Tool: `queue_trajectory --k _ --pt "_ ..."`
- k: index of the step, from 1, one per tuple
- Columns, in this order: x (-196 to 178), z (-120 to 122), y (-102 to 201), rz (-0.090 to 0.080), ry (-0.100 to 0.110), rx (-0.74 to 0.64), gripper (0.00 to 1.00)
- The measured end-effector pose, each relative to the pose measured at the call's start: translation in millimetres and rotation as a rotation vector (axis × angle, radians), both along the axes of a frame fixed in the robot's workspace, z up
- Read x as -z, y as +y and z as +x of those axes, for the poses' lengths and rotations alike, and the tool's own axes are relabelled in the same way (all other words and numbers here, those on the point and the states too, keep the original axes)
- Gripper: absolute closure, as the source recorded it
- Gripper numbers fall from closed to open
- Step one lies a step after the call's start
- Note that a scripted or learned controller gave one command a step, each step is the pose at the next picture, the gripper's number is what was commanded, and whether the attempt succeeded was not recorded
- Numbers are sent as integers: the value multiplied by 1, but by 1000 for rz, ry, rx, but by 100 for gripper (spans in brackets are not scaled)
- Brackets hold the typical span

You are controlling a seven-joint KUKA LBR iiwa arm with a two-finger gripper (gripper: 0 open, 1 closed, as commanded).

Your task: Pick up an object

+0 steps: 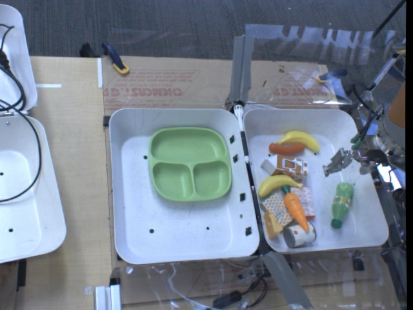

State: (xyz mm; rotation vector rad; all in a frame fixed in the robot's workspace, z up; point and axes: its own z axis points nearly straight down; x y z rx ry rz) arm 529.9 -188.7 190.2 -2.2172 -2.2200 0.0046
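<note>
1. Farthest left of the fingers, the left bin (pixel 129 237) holds a green divided plate (pixel 191 163). It lies well apart from the gripper and has no part in this pick.

2. In the right bin (pixel 361 237), a pile lies to the left of the fingers: a yellow banana (pixel 301 138) at the far end with a sausage (pixel 287 148) just below it, a small carton (pixel 291 166), a second banana (pixel 277 184), then a carrot (pixel 296 212) and a can (pixel 299 236) at the near end. These crowd or overlap one another, so a grasp there would likely catch a neighbour.

3. The green bottle (pixel 341 203) lies alone, just below the fingers and towards the near side. I judge it the best target: clear floor on both sides, long axis running roughly near to far, so the fingers should straddle its body across the narrow way, then descend fully before closing.

4. The gripper (pixel 338 163) hangs over the bin floor between the pile and the bottle with nothing between its fingers. They appear slightly apart, though they are small here.

5. The arm reaches in from the right edge, its wrist above the bin's right wall and the gripper pointing left and downward.
</note>
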Motion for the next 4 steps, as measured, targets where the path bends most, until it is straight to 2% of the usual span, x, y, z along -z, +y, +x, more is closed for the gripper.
queue_trajectory --k 1,2,3,4 --pt "-7 0 0 0 3 -1 100" --pt "-7 0 0 0 3 0 0" --pt "90 -46 -25 8 -3 -27 0" --pt "83 -47 -28 5 -2 -22 100"
